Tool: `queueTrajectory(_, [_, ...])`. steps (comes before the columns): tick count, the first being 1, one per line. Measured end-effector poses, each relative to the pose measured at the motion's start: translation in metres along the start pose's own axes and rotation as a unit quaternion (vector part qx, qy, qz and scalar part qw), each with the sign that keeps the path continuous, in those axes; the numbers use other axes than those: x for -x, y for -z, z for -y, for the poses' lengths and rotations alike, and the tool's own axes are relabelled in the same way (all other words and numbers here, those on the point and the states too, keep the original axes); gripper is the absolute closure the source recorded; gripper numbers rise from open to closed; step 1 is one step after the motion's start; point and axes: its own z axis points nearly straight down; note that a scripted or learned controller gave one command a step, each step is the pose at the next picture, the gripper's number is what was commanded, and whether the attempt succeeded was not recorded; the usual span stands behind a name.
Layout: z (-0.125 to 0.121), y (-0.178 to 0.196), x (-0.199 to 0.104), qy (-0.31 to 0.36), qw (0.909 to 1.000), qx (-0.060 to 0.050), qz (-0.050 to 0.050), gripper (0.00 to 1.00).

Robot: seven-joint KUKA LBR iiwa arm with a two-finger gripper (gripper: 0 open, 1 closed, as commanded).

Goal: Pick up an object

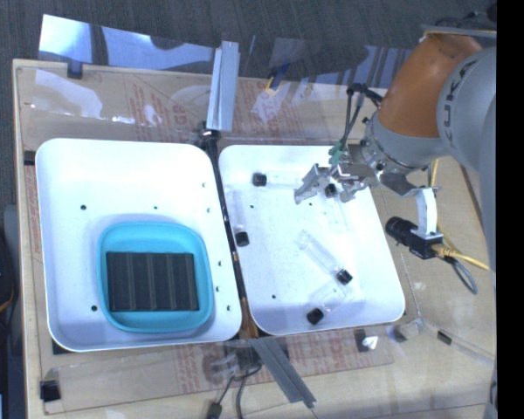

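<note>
Camera view is looking down on a table (113, 107) carrying two shallow white bins side by side. The grey arm with the orange band (428, 85) is reaching in from the table's right edge, and its jaws (319, 184) are hanging over the far part of the right white bin (271, 304); whether they are open or closed cannot be told, and nothing is showing between them. Several clear plastic tubes with black caps are lying in that bin: one long clear tube (325, 258) is lying slantwise toward the bin's near right corner, well apart from the jaws, a small black cap (259, 180) is sitting near the far left corner, just left of the jaws, and another black-capped piece (314, 315) is resting by the near rim. The left white bin (61, 173) is holding a light blue rectangular tray with a dark ribbed insert (155, 278).
</note>
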Motion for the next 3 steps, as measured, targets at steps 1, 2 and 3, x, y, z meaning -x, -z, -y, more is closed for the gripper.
queueTrajectory(1, [-0.058, -0.107, -0.039, 0.018, 0.9998, -0.001, 0.000, 0.00])
queueTrajectory(2, [0.018, -0.143, -0.040, 0.254, 0.9673, 0.001, 0.000, 0.00])
queueTrajectory(3, [-0.052, -0.134, -0.041, 0.250, 0.9681, 0.002, 0.001, 0.00])
